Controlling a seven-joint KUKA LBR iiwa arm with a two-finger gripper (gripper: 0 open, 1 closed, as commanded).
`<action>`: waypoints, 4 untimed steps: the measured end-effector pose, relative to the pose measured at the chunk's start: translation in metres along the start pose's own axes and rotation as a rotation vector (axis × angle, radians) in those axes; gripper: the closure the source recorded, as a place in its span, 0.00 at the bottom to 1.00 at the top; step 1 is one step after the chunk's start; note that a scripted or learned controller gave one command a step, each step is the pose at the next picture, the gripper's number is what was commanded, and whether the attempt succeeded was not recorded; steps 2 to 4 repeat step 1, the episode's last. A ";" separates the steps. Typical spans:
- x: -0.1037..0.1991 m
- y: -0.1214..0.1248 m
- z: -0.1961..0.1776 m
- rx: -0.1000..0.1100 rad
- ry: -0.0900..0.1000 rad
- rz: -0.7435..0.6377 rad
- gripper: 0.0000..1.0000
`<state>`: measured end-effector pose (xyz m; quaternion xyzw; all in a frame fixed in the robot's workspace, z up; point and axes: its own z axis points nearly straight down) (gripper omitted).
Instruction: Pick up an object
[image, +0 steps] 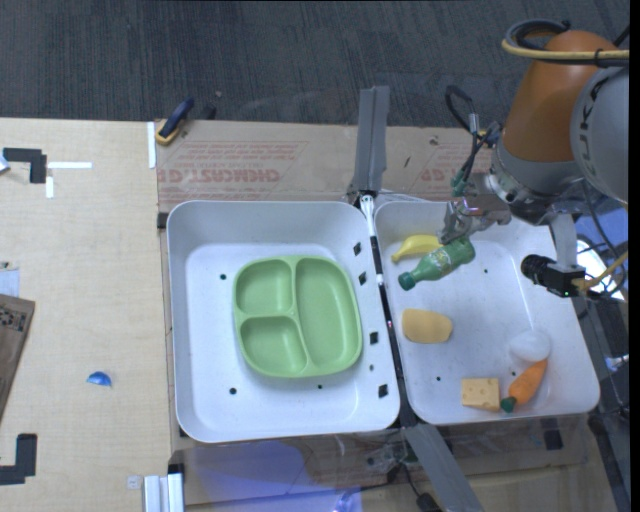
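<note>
Gripper (462, 232) seeming to be pinching the green bottle (437, 264) by its top end | bottle hanging tilted above right bin (560, 330) | risk: off-center hold slipping, bottle dropping onto banana (416, 246).

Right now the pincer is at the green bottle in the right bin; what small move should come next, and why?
Probably a short straight lift. The pincer sits at the base end of the green bottle, which lies tilted against the banana. Whether the bottle is actually gripped is unclear, so a small rise would test it.
</note>
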<state>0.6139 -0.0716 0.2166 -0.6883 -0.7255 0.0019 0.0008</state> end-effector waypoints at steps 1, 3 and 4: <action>-0.003 -0.046 -0.011 0.001 0.001 -0.066 1.00; -0.003 -0.046 -0.011 0.001 0.001 -0.066 1.00; -0.003 -0.046 -0.011 0.001 0.001 -0.066 1.00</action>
